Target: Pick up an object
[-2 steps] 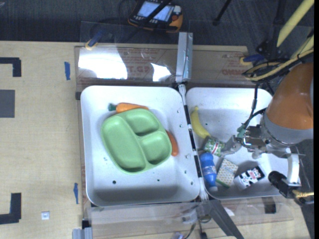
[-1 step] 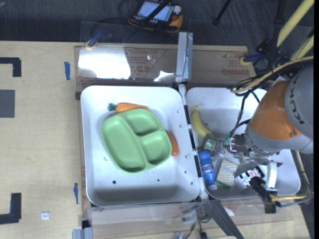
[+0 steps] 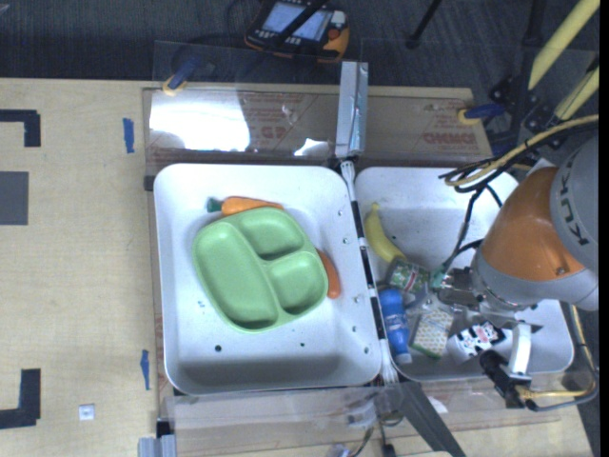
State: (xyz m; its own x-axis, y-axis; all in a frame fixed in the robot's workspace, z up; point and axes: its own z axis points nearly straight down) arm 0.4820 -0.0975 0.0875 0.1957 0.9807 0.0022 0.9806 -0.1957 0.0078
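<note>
My gripper point(image 3: 447, 293) hangs low over the middle of the right bin point(image 3: 419, 208), below the orange band of the arm. Right beside it on the left lie a small green-labelled packet point(image 3: 404, 276) and a blue bottle point(image 3: 393, 320). A pale dotted pad point(image 3: 433, 331) sits just under it. A black-and-white item point(image 3: 474, 337) lies close to its right. A yellow banana point(image 3: 380, 236) rests along the bin's left wall, farther back. The arm hides the bin's right half.
The left bin point(image 3: 181, 198) holds a green divided plate point(image 3: 259, 267). Orange pieces poke out at the plate's back edge point(image 3: 249, 203) and right edge point(image 3: 331, 276). A raised divider point(image 3: 362, 255) separates the two bins.
</note>
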